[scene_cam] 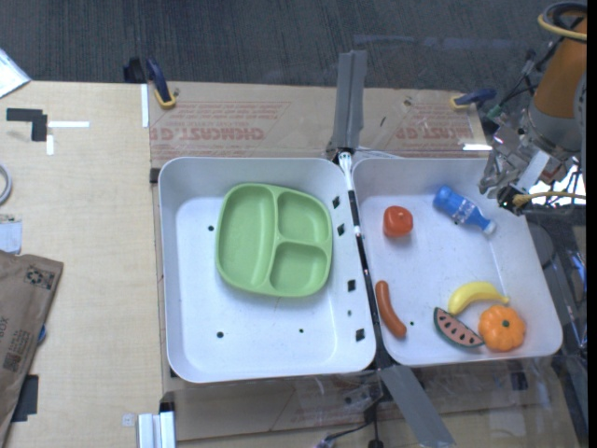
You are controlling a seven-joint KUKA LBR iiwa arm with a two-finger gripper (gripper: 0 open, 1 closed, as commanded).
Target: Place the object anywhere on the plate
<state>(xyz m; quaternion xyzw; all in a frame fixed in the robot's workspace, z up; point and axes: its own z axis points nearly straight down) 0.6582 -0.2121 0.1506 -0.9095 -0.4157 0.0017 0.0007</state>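
The claw [508, 187] hangs at the far right rim of the right bin [546, 278], its tips lost among cables, so whether they are spread or pressed together cannot be told. The grey arm, orange-banded, is cut off at the picture's right edge. Just left of the claw lies a glossy blue bottle [463, 209]; nearby sit a red tomato [398, 220], curved banana [476, 296], watermelon slice [456, 329], ribbed orange pumpkin [503, 329] and sausage [390, 309]. The smooth green three-compartment plate [274, 240] rests in the left bin [187, 343].
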